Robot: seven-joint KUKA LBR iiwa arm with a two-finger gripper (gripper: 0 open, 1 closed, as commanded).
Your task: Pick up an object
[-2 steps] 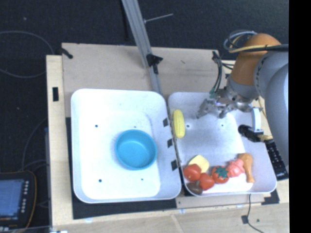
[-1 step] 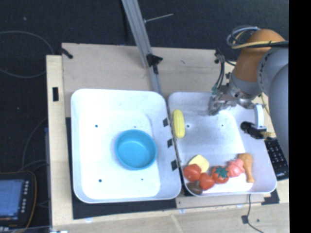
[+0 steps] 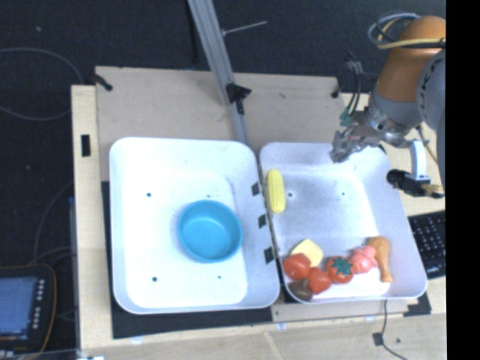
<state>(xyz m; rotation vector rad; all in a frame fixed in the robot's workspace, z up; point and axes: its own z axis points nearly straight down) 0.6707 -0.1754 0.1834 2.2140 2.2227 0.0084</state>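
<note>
My gripper (image 3: 341,151) hangs over the far edge of the right bin (image 3: 330,193), with nothing visible between its fingers. A yellow corn cob (image 3: 275,190) lies against the right bin's left wall. Along its near edge sits a cluster of toy food: a yellow wedge (image 3: 307,250), red tomatoes (image 3: 298,266) (image 3: 319,280), a red strawberry-like piece (image 3: 340,269), a pink piece (image 3: 363,259) and an orange-brown drumstick (image 3: 380,256). A blue bowl (image 3: 209,230) rests in the left bin (image 3: 142,171).
A slanted metal pole (image 3: 217,58) rises from the bench behind the bins. A keyboard (image 3: 429,242) lies at the right edge, and a small screen (image 3: 19,306) sits at the lower left. The bench edge runs just beyond the bins.
</note>
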